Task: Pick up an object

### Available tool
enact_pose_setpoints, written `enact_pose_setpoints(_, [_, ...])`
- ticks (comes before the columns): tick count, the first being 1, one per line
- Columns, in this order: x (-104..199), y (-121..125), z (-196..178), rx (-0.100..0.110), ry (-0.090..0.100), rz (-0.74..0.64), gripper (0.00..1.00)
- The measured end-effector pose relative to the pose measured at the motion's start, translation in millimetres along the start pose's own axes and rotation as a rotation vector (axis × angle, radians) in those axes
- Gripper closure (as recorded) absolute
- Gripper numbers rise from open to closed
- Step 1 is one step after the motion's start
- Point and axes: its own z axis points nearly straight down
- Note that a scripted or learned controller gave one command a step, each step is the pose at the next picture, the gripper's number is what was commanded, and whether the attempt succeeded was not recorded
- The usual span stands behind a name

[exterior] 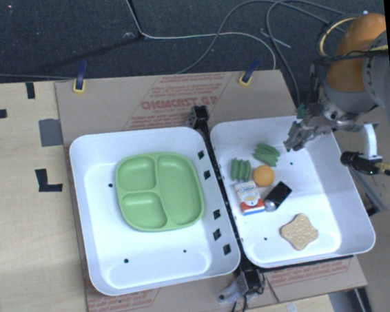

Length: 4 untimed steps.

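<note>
— Where's the gripper [296, 138] from up there?

— Over the right bin [352, 236], about two o'clock in it, near the far right corner. Whether its jaws are apart or together, I cannot tell.

— And the things to pick?

— All in that bin: a green pod [266, 153] at twelve, another green piece [240, 168] at eleven, an orange ball [263, 176] just beside both. A small carton [248, 197] and a black block [277, 195] sit near the centre, a cracker [299, 231] at five.

— The left bin [106, 261]?

— A green tray [160, 191] fills its middle
</note>
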Motion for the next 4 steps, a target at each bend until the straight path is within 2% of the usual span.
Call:
enact_pose_setpoints(1, [1, 1, -64, -0.002, 0.000, 0.000, 1.00])
enact_pose_setpoints(2, [1, 2, -79, 0.002, 0.001, 0.000, 1.00])
enact_pose_setpoints(3, [56, -24, -82, 0.006, 0.002, -0.002, 1.00])
enact_pose_setpoints(4, [103, -30, -78, 0.006, 0.002, -0.003, 1.00])
